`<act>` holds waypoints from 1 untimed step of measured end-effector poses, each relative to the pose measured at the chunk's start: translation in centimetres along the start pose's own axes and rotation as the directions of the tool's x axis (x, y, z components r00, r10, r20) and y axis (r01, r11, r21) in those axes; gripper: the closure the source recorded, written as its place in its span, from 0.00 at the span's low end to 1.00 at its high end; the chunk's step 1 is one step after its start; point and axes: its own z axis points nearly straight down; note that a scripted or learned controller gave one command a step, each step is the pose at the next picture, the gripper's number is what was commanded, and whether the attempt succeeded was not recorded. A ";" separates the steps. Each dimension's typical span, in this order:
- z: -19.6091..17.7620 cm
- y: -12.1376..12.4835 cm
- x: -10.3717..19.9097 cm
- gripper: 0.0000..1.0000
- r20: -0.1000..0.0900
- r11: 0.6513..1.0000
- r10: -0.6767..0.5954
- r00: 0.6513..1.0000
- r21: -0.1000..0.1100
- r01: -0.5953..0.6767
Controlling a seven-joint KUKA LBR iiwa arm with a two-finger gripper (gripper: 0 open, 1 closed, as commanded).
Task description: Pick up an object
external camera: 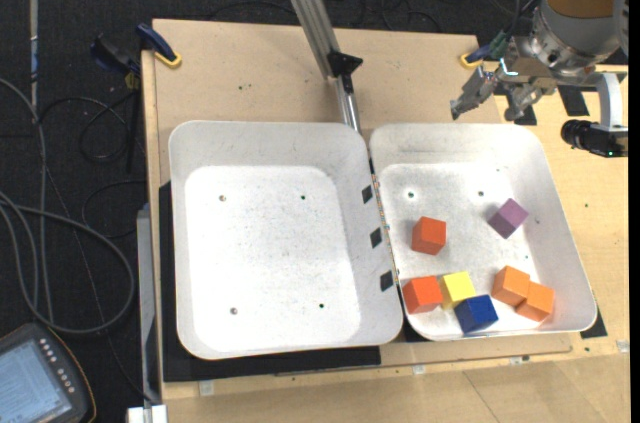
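Blocks [470, 286] (right bin) below fingers [470, 101]

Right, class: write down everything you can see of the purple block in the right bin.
The purple block is a small, matte cube, seemingly painted wood, resting flat in the right bin and turned corner-on to the bin's edges. It sits alone near the right wall, touching nothing but the floor. The orange blocks lie nearer the front.

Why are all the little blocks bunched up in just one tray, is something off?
Nothing looks broken or spilled. The blocks, like the purple one and the blue one, all lie inside the right tray. The pincer hangs above that tray's far edge.
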 end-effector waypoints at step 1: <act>-0.3 0.1 0.0 0.00 0.001 1.000 -0.001 1.000 -0.005 0.001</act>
